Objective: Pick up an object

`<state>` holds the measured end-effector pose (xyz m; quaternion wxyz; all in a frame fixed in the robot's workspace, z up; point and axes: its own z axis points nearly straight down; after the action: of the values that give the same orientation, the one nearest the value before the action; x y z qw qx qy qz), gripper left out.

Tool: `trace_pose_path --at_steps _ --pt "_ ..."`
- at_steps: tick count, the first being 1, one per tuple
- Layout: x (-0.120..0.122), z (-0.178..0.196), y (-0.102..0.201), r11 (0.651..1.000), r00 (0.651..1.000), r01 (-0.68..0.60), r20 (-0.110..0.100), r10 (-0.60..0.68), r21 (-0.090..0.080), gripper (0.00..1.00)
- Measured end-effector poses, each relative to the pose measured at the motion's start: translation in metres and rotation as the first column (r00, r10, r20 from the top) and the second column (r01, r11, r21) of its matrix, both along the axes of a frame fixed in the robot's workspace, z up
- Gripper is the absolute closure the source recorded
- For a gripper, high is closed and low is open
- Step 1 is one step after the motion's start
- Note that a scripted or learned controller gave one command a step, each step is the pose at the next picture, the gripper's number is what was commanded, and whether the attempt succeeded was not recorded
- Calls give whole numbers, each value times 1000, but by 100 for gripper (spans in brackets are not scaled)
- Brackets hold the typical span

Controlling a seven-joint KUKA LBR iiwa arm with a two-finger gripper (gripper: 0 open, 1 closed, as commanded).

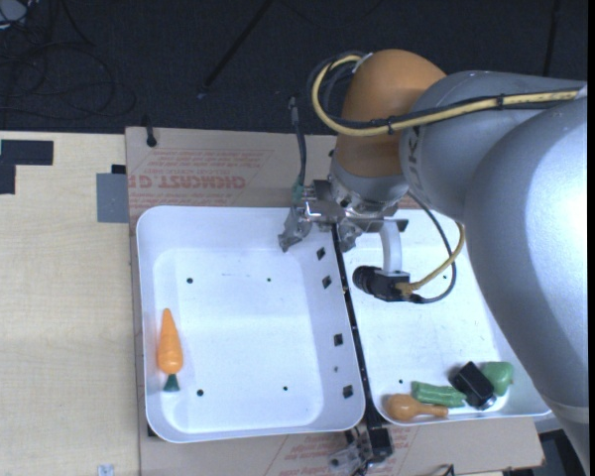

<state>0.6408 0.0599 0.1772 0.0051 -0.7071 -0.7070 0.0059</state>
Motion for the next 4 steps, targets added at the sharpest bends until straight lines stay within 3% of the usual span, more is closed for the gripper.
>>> trace_pose_path --at_steps 1,2,3,4 --pt "3 20 -2 1000 1000 4 10 -4 0 100" --pt "4 106 42 1000 1000 -5 21 5 3 100" --pt "3 216 139 1000 1000 -11 26 11 7 100" --pt "3 308 186 1000 1000 -6 22 6 5 100"
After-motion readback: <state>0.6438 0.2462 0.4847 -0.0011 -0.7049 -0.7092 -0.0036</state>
